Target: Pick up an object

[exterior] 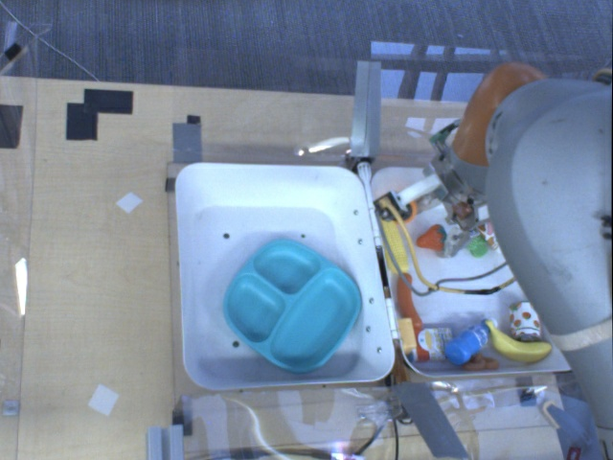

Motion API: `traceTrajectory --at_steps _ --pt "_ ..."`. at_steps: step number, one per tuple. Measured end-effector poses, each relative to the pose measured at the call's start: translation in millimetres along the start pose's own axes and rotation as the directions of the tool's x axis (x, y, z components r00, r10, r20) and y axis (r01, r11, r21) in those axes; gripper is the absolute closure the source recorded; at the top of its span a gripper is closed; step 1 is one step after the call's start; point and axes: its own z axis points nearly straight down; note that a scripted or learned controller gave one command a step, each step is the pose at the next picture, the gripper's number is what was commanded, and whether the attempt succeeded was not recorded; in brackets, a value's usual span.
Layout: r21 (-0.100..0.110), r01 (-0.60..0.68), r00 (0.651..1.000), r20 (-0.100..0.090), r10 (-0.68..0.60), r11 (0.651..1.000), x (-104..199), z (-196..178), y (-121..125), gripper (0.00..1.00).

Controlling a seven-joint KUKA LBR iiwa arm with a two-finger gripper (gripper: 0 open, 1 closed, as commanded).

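Orange carrot-like toy [432, 239] in right bin [450, 286] just beside jaws; jaw spacing unreadable, cannot tell if anything gripped

1. We see the worktop [86, 286] as pale wood-look board with a smooth, matt face.
2. The left bin [206, 209] looks like smooth white plastic with a soft sheen.
3. In it, the blue divided plate [292, 305] reads as smooth moulded plastic, slightly glossy.
4. We take the brackets [367, 108] at the bins' edges for dull grey metal.
5. The arm [556, 209] has a smooth, matt grey shell, and its orange band [484, 108] shines a little.
6. The banana [517, 346] looks like glossy plastic.
7. The floor [239, 17] beyond looks like rough, dark blue carpet.
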Motion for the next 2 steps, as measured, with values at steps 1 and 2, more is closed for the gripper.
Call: traceTrajectory --at_steps 1,2 --pt "-0.001 -0.172 0.985 -0.002 0.172 0.985 -39 -1 14 0.00" --pt "0.000 -0.172 0.985 0.001 0.172 0.985 -3 -42 35 0.00"
